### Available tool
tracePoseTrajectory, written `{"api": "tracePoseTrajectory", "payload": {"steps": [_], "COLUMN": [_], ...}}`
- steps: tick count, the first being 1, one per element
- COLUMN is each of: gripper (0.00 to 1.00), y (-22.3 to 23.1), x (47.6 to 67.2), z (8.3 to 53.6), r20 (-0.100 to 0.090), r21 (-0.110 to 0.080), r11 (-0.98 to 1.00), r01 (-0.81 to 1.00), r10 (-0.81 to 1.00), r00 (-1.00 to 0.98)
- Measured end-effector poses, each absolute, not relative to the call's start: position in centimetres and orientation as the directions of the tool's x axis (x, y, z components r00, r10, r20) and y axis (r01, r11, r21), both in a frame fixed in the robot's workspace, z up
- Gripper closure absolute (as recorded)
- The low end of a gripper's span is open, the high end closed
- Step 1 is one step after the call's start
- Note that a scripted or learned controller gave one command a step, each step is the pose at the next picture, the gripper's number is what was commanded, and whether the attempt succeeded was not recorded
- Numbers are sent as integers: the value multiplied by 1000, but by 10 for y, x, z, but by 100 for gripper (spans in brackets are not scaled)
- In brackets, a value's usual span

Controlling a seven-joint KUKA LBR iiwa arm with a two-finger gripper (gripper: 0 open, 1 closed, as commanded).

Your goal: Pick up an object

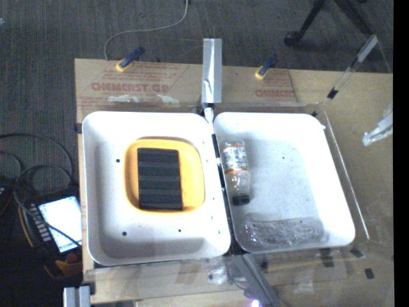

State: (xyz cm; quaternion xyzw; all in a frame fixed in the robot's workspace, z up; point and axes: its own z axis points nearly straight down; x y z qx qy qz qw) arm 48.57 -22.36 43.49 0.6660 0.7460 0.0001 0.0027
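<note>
In the left bin [102,139] lies a yellow sponge-like block with a black ribbed top [163,175], near its middle. Along the left wall of the right bin [319,171] lies a clear plastic bottle [235,168] with an orange-and-white label and a dark cap toward the front. A crumpled clear plastic wrapper [281,230] rests by the right bin's front wall.
Both bins sit on a brown cardboard-covered bench [147,85] held by two clamps [130,59]. A metal post [211,72] stands behind the seam between the bins. A tablet and cables [54,219] lie on the floor at left. Chair legs [332,8] stand at the back right.
</note>
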Motion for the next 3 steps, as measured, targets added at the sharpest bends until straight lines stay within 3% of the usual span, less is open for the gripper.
{"api": "tracePoseTrajectory", "payload": {"steps": [1,2,3], "gripper": [0,0,0], "y": [-223,-213,-211], "x": [484,485,484], "z": [260,362,236], "r20": [0,-3,-1], "r21": [-2,1,-4], "r11": [-109,-196,-360], "r01": [994,981,933], "r10": [994,981,933], "r00": [109,196,360]}}
